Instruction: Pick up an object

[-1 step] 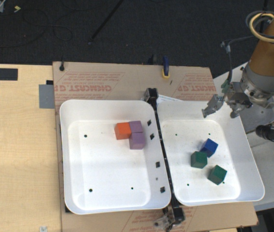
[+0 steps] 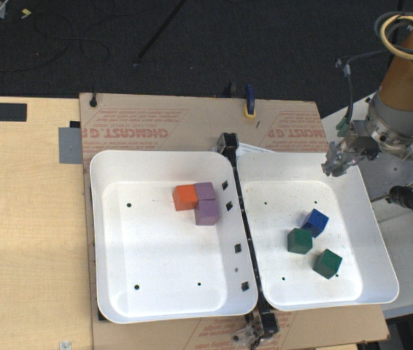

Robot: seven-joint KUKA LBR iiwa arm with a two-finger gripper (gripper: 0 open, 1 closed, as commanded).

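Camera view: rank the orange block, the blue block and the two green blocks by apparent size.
1. orange block, looks largest.
2. The two green blocks, one nearer the divider and one nearer the bin's front corner, look about alike; not ranked.
3. blue block, slightly smaller-looking, though tilt makes that unsure.

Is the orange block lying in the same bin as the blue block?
No, the orange block lies in the left bin, the blue block in the right bin.

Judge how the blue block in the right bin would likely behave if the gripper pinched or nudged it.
The blue block looks like a rigid cube with flat faces, so it should probably slide, not roll. It sits against or very near a green block, so a nudge may shift both. Its skewed angle could make a pinch slip or twist it. The gripper is above the bin's far edge.
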